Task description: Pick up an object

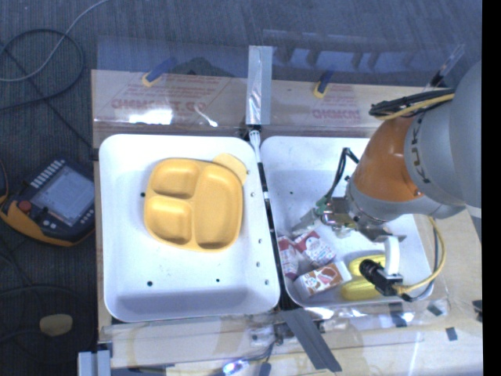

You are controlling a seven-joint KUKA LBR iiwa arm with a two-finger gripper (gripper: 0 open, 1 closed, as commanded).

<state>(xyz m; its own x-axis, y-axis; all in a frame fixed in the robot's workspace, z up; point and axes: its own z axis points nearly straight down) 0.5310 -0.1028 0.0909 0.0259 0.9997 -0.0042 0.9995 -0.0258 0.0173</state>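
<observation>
A: We begin at the left. Outside the bins, on the floor, we see a teach pendant. Then comes the left bin, and in it lies a yellow divided plate with three compartments. It is flat on the bin floor, near the wall between the bins.

B: And the right bin? There we see two small red-and-white packets, touching each other, near the dividing wall. Beside them, to the right, lies a yellow banana-like object, partly under a black part of the tool.

A: Where is the gripper?

B: Low in the right bin, just above the packets. We cannot tell if it is open or closed, because the wrist hides this part.

A: Which object do we judge easiest to take?

B: The packets look light and soft, and perhaps a little slippery, because the surface shines. We would take one across its narrow side. The plate seems stiff and wide, so only its rim gives a hold. The yellow object looks smooth and round, so it may roll.
</observation>
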